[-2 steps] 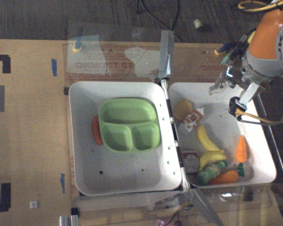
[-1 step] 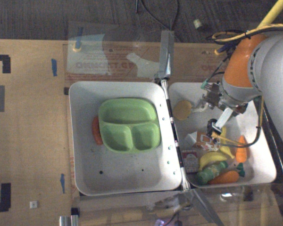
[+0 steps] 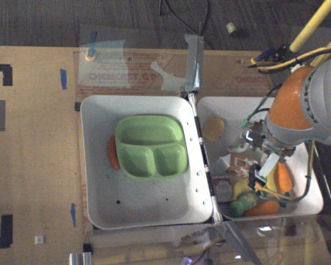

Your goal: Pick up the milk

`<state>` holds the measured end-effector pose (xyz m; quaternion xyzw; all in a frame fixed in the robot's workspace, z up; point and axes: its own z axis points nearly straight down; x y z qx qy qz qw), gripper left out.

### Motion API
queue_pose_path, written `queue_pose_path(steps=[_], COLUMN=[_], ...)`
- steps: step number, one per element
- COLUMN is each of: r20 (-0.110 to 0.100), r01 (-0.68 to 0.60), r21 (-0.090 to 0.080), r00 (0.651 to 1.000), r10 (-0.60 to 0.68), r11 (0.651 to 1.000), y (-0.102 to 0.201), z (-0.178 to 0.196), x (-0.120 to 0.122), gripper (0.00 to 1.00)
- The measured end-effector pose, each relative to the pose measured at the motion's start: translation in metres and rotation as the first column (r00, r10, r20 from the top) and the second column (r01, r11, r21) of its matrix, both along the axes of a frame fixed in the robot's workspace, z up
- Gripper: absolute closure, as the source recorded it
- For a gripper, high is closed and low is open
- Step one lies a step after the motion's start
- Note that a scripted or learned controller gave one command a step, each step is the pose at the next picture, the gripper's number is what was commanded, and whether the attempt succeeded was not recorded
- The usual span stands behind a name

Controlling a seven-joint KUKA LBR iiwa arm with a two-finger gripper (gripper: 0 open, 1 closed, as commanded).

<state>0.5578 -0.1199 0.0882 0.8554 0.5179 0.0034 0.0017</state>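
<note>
Clutter crowds the right-hand bin (image 3: 231,108), where the milk carton (image 3: 240,162) lies near the middle beside a banana (image 3: 241,186), a green bottle (image 3: 243,205) and a carrot (image 3: 284,177). The gripper (image 3: 249,142) hangs just over the carton's far edge; whether it is wide or narrow cannot be told. A green divided plate (image 3: 151,146) sits in the left-hand bin (image 3: 102,195).

Even, fairly bright light from overhead — soft shadows, mild glare along the bottom edge, slightly soft focus.
</note>
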Motion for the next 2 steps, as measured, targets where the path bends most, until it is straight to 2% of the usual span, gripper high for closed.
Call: queue_pose_path(steps=[1,2], r20=[0.001,0.001], r01=[-0.315,-0.361], r21=[-0.006,-0.004], r00=[0.949,0.933], r10=[0.315,0.361], r11=[0.949,0.933], y=[0.020,0.012], z=[0.000,0.000], x=[0.033,-0.034], gripper=[0.00,0.00])
